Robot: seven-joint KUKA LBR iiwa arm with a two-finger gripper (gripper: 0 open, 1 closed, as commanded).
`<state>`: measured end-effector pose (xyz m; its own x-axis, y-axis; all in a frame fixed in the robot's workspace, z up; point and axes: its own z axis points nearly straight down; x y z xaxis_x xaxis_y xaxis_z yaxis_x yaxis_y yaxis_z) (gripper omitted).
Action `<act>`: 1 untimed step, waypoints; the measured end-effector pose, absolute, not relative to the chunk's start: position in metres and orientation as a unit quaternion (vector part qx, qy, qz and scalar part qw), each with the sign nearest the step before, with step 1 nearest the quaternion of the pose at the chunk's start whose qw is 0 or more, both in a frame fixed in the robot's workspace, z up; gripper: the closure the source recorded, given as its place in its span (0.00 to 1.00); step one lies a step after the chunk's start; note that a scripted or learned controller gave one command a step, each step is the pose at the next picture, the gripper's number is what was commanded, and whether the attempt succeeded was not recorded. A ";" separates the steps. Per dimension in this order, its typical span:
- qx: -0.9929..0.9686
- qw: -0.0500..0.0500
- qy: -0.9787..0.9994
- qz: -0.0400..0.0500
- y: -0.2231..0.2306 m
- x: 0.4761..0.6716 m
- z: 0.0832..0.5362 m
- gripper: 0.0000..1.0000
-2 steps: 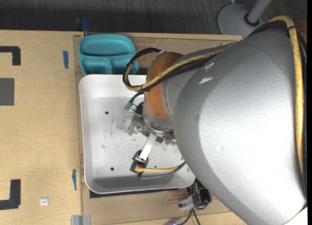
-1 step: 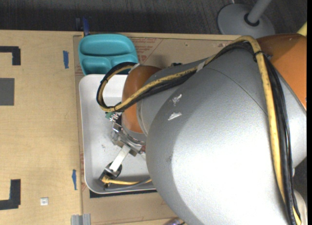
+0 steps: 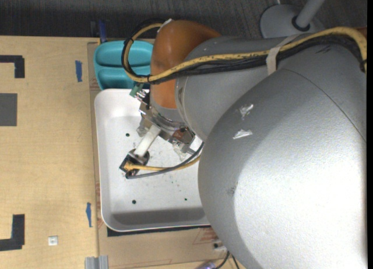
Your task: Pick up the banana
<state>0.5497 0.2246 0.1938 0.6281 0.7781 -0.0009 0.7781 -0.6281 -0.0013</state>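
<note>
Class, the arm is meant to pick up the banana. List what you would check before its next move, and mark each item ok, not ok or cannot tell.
1. Arm over a bin: ok. The arm reaches in over the white bin, with its orange band above the bin's far end.
2. Where the banana lies: cannot tell. The arm covers much of the bin.
3. Hold on the banana: cannot tell. The wrist hides what is under it.
4. Clearance at the far rim: cannot tell. A teal object sits at that rim, close beside the orange band. Whether they touch is unclear.
</note>
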 end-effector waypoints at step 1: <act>-0.889 0.001 -0.459 0.002 0.224 0.528 0.111 0.00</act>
<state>0.5277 0.2244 0.1113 0.5791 0.8152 -0.0030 0.8152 -0.5792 -0.0039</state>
